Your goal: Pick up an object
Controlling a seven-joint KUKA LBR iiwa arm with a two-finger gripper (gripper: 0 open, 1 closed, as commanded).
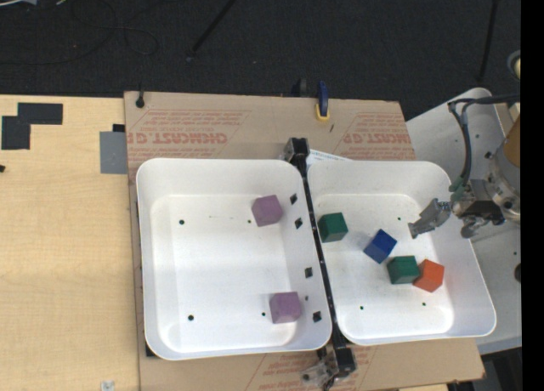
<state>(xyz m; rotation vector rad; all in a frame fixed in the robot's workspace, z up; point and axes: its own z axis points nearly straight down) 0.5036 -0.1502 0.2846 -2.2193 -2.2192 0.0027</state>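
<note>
Gripper (448, 220) with grey metal fingers spread open, holding nothing, hovers at right bin's (476, 327) right rim. Inside that bin: orange cube (430, 276) touching dark green cube (403, 269), blue cube (380, 246) just beside, second green cube (332, 227) near divider. Left bin (153, 296): two purple cubes (266, 210), (285, 307).

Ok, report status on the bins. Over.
Gripper open, holding nothing, at right bin's right side. Nearest: orange block touching a green block; blue block beside them. Nothing in the way.
</note>
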